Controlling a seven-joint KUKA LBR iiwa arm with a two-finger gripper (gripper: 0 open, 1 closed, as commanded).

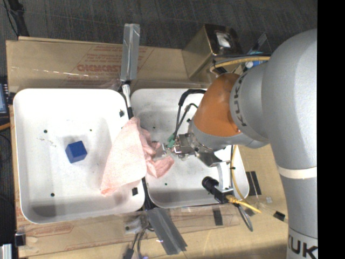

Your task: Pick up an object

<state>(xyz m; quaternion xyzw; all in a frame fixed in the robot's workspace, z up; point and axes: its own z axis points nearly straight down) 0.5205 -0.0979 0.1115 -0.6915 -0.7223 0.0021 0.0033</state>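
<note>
Dark carpet surrounds a surface covered with brown cardboard, on which two shallow white bins sit side by side. Toward the near edge of the surface the lower rims of both bins show, with grey brackets at the gap between them. Counting the contents gives one pink cloth (132, 158) and one blue cube (76, 151). The cloth is draped over the divide, most of it in the left bin (32, 107) and a bunched end in the right bin (161, 99). The cube rests alone near the middle of the left bin, apart from the cloth. The end effector (171, 147) hangs low in the right bin, touching or just beside the bunched end of the cloth; whether it is apart or together cannot be told. As a judgement, the pick is at the grasp stage: nothing is visibly lifted, so securing and raising the cloth remain. Farther back stands one open cardboard box (213, 47).
</note>
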